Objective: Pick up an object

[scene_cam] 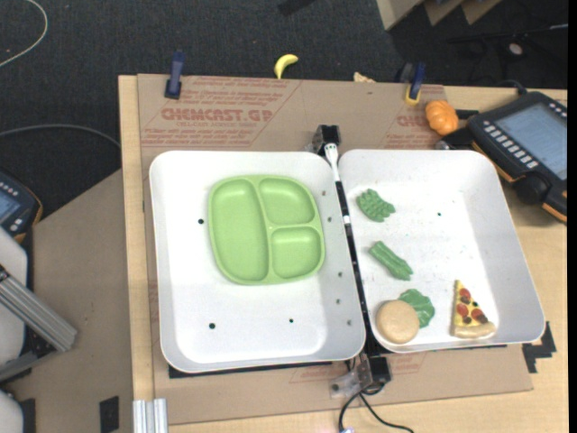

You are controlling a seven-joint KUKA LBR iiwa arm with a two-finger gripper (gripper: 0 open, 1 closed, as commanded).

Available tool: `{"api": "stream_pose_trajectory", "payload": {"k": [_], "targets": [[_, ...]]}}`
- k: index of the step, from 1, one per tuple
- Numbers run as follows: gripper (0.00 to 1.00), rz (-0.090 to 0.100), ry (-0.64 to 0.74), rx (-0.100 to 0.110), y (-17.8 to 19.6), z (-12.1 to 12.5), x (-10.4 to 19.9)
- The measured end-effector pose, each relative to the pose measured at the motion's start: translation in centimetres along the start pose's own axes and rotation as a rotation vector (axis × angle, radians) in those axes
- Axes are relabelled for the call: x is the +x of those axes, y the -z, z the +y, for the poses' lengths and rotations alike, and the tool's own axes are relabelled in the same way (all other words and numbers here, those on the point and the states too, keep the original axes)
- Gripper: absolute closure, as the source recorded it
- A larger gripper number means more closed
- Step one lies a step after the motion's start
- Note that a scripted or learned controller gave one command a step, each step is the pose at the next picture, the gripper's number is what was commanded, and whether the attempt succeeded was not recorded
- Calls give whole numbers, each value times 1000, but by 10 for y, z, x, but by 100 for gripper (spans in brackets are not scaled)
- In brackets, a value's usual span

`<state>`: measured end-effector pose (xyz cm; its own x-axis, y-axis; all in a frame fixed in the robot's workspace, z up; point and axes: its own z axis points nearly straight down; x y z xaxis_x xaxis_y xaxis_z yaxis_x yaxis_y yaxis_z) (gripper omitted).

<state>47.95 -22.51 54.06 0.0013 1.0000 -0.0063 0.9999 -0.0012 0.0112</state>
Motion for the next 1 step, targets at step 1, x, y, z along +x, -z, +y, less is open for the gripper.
{"api": "stream_pose_trajectory", "payload": {"k": [1], "targets": [[100, 9, 3, 19, -91, -1, 25]]}}
